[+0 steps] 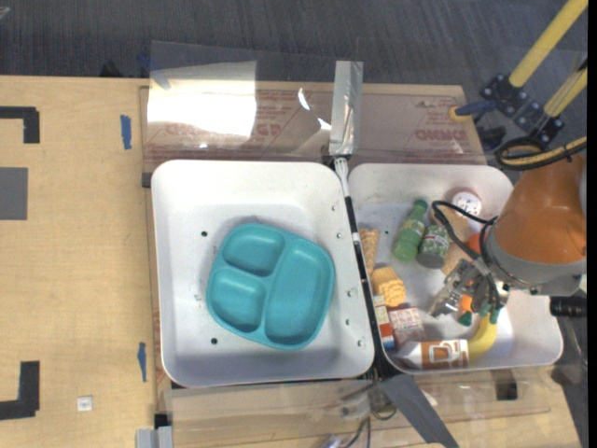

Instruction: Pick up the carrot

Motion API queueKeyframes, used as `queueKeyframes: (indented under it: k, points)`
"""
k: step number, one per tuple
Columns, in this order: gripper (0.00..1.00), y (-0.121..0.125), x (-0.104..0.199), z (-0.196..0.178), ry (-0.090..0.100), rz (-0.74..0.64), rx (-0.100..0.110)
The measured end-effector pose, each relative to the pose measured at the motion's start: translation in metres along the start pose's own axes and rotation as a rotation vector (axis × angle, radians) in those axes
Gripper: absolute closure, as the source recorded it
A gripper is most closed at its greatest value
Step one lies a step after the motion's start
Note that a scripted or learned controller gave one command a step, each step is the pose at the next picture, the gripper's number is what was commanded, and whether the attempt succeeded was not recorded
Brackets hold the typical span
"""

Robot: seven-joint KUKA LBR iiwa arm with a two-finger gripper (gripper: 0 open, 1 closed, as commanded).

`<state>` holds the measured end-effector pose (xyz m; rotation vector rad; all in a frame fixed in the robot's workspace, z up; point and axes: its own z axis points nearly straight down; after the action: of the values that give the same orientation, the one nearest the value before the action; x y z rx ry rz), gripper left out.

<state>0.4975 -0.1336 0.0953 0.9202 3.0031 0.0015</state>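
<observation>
In the right bin (pixel 532 339), the gripper (pixel 464 299) is hanging among clutter; its grip cannot be told.
A banana (pixel 484 337), green bottle (pixel 409 231) and orange bottle (pixel 440 352) are crowding around it.

No lettering can be read with certainty. Faint reddish print runs across the clear plastic sheets (pixel 280 129) behind the two bins, too blurred to make out, and the small packages' (pixel 403 323) labels in the right white bin (pixel 536 343) are illegible.
</observation>
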Motion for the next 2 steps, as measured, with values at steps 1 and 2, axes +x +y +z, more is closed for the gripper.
queueKeyframes:
  k: [1, 2]
  points:
    - [1.00, 0.042, 0.046, -0.092, -0.009, -0.205, -0.004]
    - [1.00, 0.118, 0.081, -0.155, -0.009, -0.316, -0.006]
